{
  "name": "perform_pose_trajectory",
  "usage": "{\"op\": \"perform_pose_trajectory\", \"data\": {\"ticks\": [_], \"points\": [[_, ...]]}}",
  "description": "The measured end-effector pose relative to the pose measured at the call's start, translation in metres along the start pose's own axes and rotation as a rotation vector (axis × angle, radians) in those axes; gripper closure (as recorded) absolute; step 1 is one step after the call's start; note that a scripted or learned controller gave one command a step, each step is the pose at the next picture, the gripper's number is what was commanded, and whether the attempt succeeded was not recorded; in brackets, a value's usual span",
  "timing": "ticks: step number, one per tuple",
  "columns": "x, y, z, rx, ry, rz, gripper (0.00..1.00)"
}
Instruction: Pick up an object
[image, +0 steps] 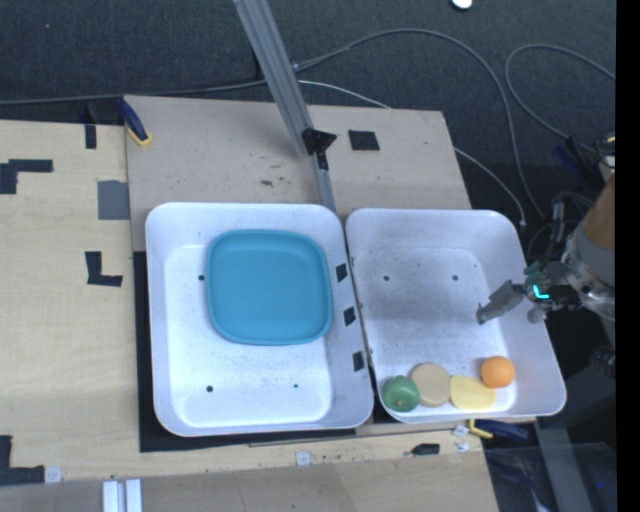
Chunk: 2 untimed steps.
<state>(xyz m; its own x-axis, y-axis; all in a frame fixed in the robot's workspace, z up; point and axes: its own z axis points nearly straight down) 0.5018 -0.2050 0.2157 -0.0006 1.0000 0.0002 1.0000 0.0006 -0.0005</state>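
Currently your pincer (497, 303) hovers over the right bin (400, 232) near its right wall; you cannot tell its state, and nothing shows in its grasp. Beware: the green piece (401, 393), tan disc (432, 383), yellow piece (471, 393) and orange ball (497, 372) crowd the bin's near wall, so a descent may clip the rim or nudge neighbours. The left bin (175, 300) holds a blue plate (268, 286).
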Motion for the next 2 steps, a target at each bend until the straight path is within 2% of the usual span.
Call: {"op": "perform_pose_trajectory", "data": {"ticks": [1, 2], "points": [[0.0, 0.0, 0.0, 0.0, 0.0, 0.0, 0.0], [0.002, 0.002, 0.041, 0.001, 0.0, 0.0, 0.0]]}}
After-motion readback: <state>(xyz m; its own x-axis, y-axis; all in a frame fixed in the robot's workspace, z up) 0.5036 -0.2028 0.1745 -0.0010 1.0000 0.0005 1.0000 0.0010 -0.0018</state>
